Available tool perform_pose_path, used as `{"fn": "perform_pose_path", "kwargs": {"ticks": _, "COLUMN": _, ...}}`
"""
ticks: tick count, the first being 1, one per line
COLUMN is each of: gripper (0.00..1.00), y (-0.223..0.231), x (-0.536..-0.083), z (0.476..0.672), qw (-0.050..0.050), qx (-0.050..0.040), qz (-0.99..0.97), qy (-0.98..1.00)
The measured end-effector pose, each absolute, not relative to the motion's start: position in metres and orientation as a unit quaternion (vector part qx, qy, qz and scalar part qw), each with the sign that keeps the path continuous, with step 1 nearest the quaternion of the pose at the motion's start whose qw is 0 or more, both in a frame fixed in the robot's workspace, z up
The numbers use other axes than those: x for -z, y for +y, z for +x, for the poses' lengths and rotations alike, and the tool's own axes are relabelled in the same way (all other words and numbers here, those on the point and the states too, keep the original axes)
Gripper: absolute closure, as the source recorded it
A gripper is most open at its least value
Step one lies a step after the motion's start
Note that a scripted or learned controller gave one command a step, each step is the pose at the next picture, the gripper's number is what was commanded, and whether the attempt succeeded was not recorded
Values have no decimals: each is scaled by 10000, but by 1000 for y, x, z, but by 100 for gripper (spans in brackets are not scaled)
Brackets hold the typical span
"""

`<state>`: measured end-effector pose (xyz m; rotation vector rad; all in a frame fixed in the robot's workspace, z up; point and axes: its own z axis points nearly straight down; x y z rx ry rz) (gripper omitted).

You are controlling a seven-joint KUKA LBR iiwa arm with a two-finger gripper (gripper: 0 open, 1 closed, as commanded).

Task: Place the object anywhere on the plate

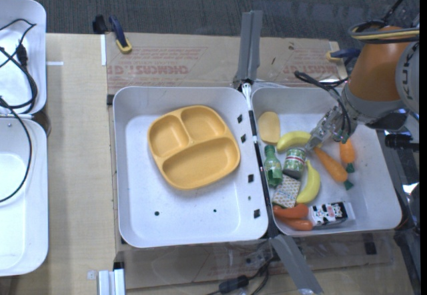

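Tool (325,132) at my arm's tip hangs low in the right bin (390,217) over piled toy food, grip state I cannot tell, while the yellow plate (193,147) lies well apart to its left.

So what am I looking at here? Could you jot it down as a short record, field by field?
plate: yellow, three compartments, nothing on it, in the left bin
right bin: holds toy food, including a banana, a carrot and a green bottle
arm: grey with an orange band, reaching in from the right
hand: low over the right bin, near the banana
task status: no object on the plate yet
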<state>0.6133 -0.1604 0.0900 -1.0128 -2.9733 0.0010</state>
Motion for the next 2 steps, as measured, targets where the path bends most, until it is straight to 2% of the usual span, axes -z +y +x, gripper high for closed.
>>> {"fn": "perform_pose_path", "kwargs": {"ticks": 1, "gripper": 100, "y": -63, "x": -190, "z": 598, "qw": -1, "qx": -2, "qz": -3130, "qy": -9498}}
{"fn": "perform_pose_path", "kwargs": {"ticks": 2, "gripper": 100, "y": -49, "x": -189, "z": 562, "qw": 13, "qx": -10, "qz": -4030, "qy": -9152}}
